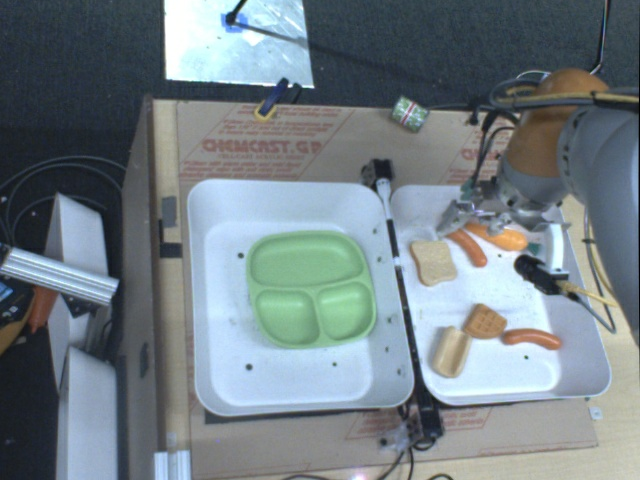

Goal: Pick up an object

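Note:
The right bin [580,368] holds several toy foods. A slice of bread [433,262] lies near its left wall, and a red sausage [467,247] lies beside it. An orange piece [503,236] sits just right of that sausage. Toward the front are a waffle square [485,321], a second sausage [531,339] and a tan bread roll [450,352]. My gripper [459,217] hangs low over the bin's far part, just above the first sausage and the orange piece. Nothing shows between its tips.
The left bin [215,228] bears a green divided plate [310,286]. Behind the bins, on the cardboard, lie a small green can [409,113] and a blue and yellow clip [273,98]. A foil sheet [238,28] lies farther back.

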Motion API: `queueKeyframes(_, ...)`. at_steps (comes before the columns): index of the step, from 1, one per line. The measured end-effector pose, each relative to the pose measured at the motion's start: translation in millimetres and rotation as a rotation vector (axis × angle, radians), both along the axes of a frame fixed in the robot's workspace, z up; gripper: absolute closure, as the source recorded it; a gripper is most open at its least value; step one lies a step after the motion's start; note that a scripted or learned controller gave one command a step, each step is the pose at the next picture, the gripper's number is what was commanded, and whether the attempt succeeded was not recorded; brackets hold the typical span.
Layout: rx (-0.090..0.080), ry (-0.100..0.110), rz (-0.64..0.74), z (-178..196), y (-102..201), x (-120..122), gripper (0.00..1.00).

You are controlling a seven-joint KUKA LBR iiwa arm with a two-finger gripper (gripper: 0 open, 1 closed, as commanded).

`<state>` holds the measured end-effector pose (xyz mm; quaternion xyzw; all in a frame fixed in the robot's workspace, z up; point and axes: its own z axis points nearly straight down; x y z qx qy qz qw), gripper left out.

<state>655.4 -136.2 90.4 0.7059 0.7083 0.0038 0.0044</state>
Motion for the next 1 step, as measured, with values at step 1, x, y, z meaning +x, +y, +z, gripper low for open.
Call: queueKeyframes(1,0.000,-0.001,0.001,9.9,0.1,0.5,1.00)
